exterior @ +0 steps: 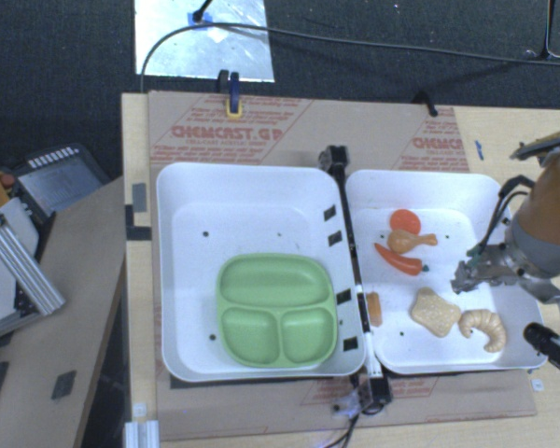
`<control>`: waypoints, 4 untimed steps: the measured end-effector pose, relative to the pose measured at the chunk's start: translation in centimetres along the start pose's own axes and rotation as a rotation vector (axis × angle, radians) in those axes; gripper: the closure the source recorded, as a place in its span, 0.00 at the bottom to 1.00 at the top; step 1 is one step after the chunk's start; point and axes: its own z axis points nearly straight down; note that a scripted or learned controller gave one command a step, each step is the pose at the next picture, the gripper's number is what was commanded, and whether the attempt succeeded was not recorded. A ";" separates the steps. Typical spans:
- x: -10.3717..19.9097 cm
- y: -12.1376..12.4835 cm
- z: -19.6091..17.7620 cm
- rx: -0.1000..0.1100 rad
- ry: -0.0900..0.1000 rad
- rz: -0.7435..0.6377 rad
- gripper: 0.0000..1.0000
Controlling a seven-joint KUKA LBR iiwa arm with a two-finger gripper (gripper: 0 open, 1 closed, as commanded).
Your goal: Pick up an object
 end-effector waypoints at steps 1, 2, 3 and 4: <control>0.5 -0.6 -5.4 -0.002 0.000 0.000 1.00; 0.5 -0.4 -9.6 -0.002 -0.001 -0.001 1.00; 5.6 0.4 -8.5 0.003 0.003 -0.005 1.00; 11.8 1.1 -9.1 0.003 0.003 -0.007 1.00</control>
